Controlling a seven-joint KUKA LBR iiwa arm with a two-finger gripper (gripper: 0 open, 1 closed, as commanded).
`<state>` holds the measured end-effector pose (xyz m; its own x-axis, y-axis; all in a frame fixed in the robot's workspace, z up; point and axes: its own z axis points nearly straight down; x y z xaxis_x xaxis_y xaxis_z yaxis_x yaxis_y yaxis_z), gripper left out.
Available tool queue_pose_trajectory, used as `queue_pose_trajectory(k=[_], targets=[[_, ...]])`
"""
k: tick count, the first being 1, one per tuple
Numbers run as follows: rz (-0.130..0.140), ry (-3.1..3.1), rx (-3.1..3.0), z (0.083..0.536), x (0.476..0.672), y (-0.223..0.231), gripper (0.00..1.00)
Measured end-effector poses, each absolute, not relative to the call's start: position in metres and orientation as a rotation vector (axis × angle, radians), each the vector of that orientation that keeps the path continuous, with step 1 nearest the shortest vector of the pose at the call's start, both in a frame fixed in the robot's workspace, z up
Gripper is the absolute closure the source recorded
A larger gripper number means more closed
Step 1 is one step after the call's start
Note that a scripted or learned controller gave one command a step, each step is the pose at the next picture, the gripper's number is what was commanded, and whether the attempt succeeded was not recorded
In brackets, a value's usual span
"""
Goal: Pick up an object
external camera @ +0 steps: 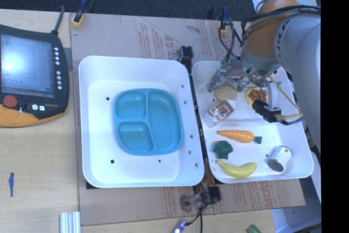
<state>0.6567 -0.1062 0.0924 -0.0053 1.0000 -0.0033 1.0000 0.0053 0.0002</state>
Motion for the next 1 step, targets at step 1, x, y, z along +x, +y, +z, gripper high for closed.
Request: queue_pose_trajectory(k=[1], targets=[[-0.007,2.230,2.215,0.0921,0.6562,-0.0932,0.00]])
